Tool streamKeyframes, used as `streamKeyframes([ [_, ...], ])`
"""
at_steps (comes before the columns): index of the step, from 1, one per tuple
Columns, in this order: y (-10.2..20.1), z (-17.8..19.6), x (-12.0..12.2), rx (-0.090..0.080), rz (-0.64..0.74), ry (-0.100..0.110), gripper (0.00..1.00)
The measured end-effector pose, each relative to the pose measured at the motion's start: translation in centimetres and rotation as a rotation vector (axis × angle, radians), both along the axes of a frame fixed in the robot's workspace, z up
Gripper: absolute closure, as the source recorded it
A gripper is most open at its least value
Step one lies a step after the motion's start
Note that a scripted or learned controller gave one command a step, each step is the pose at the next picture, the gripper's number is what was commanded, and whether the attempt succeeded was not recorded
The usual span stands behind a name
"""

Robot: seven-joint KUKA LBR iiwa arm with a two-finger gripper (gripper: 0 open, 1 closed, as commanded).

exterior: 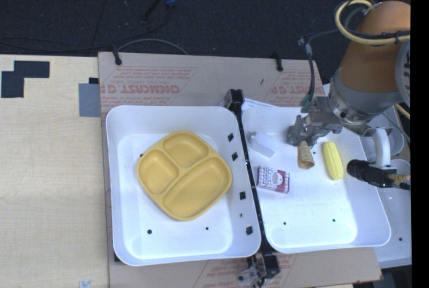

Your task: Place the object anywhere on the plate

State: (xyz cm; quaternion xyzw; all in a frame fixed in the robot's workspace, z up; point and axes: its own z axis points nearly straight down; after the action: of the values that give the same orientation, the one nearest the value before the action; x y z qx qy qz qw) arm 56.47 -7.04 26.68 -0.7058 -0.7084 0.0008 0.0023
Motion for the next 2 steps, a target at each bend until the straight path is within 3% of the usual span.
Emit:
streamKeyframes([
  [1,4.9,-1.3,-0.5,0.000,0.001,0.001,1.00],
  [2,9.1,-1.7,-2.8,0.000,0.000,0.002,1.00],
])
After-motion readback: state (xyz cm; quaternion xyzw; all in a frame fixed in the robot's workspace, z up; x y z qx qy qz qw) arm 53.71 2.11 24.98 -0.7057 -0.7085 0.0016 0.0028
